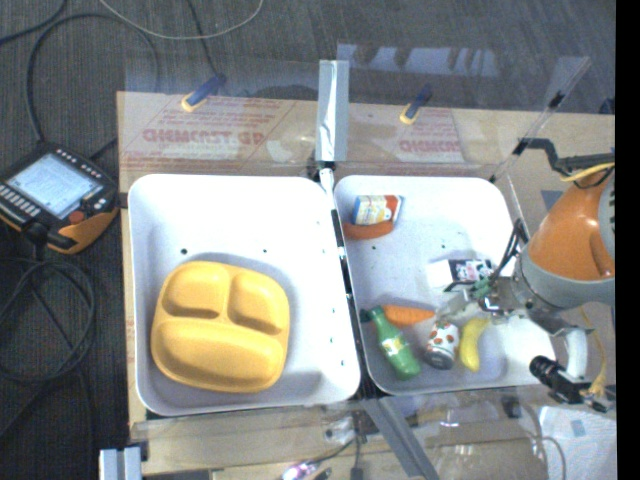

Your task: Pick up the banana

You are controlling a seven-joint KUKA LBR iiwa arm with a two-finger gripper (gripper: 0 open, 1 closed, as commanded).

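Reaching: the arm comes in from the right, its tool (487, 303) just above the banana (470, 343).
Banana: lying in the right bin (430, 193), near its front edge, beside a small can (440, 344) and a green bottle (393, 344).
Tool state: cannot tell; the wrist hides it.
Progress: banana not yet lifted; grasp and lift remain, I judge.

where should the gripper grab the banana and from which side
Probably across the middle of the banana, coming straight down. It lies nearly lengthwise up the view, with a small can close on its left, so fingers closing across its narrow width fit best.
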